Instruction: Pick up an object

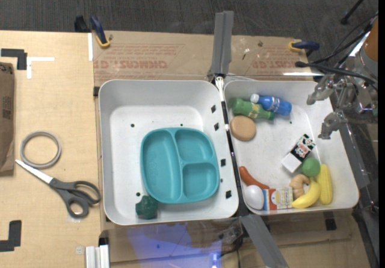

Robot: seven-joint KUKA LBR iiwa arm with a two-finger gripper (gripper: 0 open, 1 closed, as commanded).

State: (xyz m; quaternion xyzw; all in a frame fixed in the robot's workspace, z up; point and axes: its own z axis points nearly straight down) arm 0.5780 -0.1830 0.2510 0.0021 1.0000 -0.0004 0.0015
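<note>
Two white bins are seen side by side on the worktop [54,80]. The left bin [114,104] is occupied by a teal divided plate [179,165], and a small dark green lump [146,207] is tucked against its near left corner. The right bin [337,158] is crowded: a green bottle [251,109] and a blue bottle [274,103] are laid touching near the far wall, and a tan egg-shaped piece [243,128] is set just beside them. A black-and-white carton [299,152] is tilted in the middle. Toward the near right corner a green round fruit [311,167], two yellow bananas [319,188], a white egg [254,196] and a red sausage shape [247,175] are bunched together.

The end effector [329,107] is held over the right rim of the right bin, and nothing is gripped; whether it is spread or closed cannot be told from this angle. Every object is lying in the bins, well apart from it.

Scissors [63,186] and a roll of tape [41,149] are left on the worktop, out to the left.
</note>
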